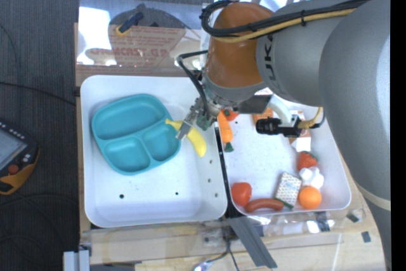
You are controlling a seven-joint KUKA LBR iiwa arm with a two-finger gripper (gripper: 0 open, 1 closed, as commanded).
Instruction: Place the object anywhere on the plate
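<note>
The left bin carries the blue plate. The gripper hangs over that bin, just off the plate's right edge, closed on the yellow banana, which sits between its fingers and trails below them. Judged progress: pickup complete; the banana is beside the plate, not on it. Transfer and release remain.
</note>
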